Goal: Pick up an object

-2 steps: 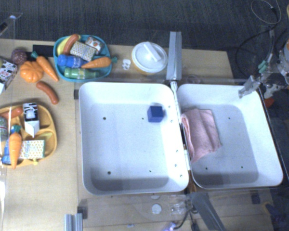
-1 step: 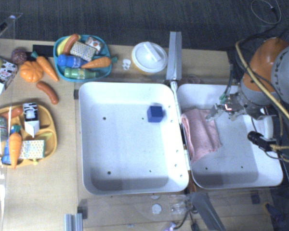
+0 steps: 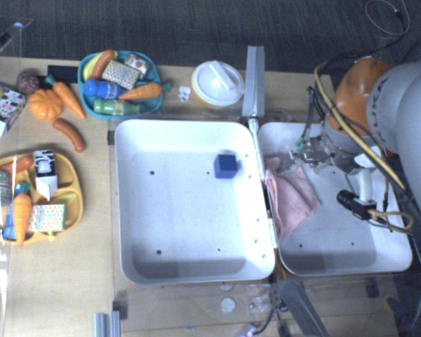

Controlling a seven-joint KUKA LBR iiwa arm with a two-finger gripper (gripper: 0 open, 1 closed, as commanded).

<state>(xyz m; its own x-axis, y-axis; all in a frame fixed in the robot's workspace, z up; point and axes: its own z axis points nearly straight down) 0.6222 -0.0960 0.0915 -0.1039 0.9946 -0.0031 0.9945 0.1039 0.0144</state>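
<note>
A small blue cube (image 3: 226,166) lies in the left white bin (image 3: 161,258), near its upper right corner. A crumpled pink cloth (image 3: 293,196) rests against the left wall of the right bin (image 3: 351,255). My gripper (image 3: 284,161) reaches in from the right and hangs low over the cloth's top edge, close to the wall between the bins. The grey arm with its orange band (image 3: 358,90) and black cables covers the right bin's upper right part. I see nothing held in the gripper.
On the bench to the left stand a blue bowl (image 3: 119,86) of toy food and a yellow plate (image 3: 35,199) with toy items. A toy pumpkin (image 3: 43,104) and sausage (image 3: 70,135) lie loose. A white lid (image 3: 217,83) sits behind the bins.
</note>
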